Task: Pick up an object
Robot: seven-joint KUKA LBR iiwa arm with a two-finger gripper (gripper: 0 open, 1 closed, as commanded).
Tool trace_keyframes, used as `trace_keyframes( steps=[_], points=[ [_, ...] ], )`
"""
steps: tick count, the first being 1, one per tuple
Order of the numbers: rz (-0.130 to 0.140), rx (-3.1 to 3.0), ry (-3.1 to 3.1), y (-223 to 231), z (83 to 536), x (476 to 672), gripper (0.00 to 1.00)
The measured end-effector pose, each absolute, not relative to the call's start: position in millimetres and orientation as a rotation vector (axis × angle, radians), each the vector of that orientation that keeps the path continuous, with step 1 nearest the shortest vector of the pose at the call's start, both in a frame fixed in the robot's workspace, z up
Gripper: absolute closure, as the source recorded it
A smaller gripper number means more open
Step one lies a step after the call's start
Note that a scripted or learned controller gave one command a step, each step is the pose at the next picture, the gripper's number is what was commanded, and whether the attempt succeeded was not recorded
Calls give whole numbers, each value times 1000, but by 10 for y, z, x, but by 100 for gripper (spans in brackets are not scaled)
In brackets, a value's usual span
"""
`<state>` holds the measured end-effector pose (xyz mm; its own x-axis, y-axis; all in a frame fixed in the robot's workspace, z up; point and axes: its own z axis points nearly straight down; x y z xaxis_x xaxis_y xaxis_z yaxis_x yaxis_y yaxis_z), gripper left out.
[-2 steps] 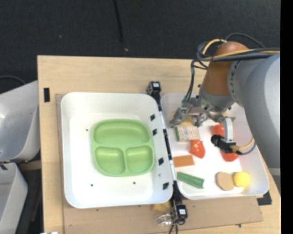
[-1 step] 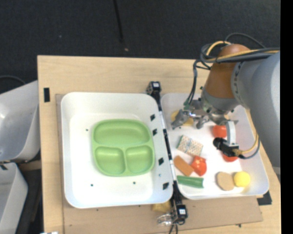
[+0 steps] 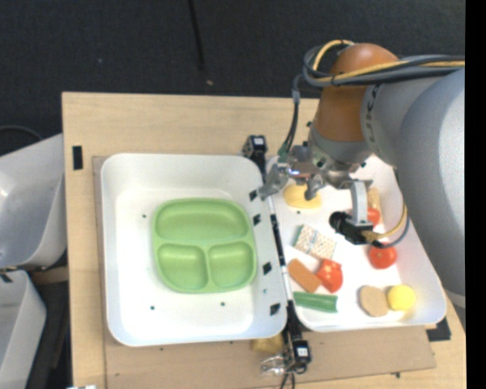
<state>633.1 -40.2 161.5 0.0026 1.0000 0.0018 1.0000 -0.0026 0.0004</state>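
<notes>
Over right bin (image 3: pixel 425 294), pincer (image 3: pixel 301 183) hangs above pale yellow piece (image 3: pixel 303 198); opening cannot tell. Best: centre over piece, drop straight, clear of bin wall, close gently.

You see a pale wooden surface (image 3: pixel 81 128) carrying two shallow white bins side by side, touching: the left bin (image 3: pixel 121 298) and the right bin (image 3: pixel 425 298).
</notes>
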Motion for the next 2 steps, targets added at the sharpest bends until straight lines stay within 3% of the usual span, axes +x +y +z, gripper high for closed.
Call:
trace_keyframes(
  steps=[1,2],
  points=[
    [-35,-2190,-2218,-207,1737,6352,100],
    [-17,-2230,-2232,-469,3543,5806,100]
  ],
)
